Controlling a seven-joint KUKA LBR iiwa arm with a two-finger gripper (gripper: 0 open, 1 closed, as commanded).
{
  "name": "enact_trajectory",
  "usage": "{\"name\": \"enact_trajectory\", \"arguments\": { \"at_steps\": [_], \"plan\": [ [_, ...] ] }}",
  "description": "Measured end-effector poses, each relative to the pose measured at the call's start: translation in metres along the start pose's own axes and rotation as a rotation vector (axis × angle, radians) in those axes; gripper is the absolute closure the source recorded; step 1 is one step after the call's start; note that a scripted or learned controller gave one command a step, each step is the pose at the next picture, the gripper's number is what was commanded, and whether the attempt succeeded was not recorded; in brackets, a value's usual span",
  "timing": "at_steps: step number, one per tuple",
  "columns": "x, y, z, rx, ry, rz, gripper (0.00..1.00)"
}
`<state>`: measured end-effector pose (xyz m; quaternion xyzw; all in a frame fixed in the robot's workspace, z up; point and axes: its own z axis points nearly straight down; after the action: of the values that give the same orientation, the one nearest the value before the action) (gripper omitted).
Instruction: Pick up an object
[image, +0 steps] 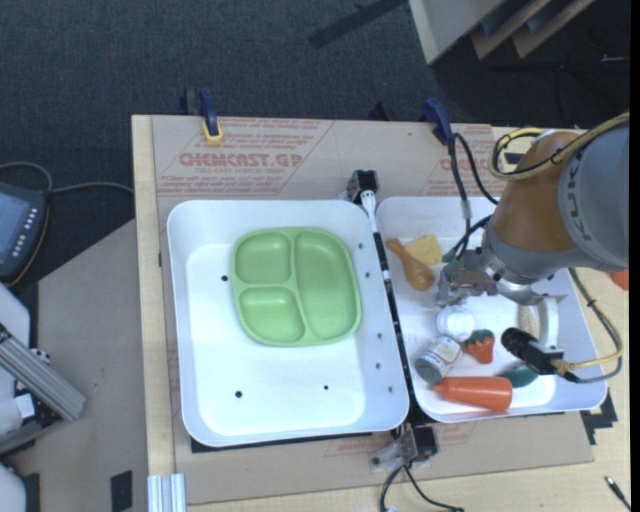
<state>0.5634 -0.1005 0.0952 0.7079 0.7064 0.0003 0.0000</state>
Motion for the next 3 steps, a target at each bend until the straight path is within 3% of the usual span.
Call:
{"name": "enact_trajectory", "arguments": {
  "at_steps": [2, 3],
  "plan": [
    [0.012, 0.001, -0.119, -0.005, -0.002, -0.004, 1.00],
    [0.012, 0.002, -0.130, -0.004, -0.001, -0.003, 1.00]
  ]
}}
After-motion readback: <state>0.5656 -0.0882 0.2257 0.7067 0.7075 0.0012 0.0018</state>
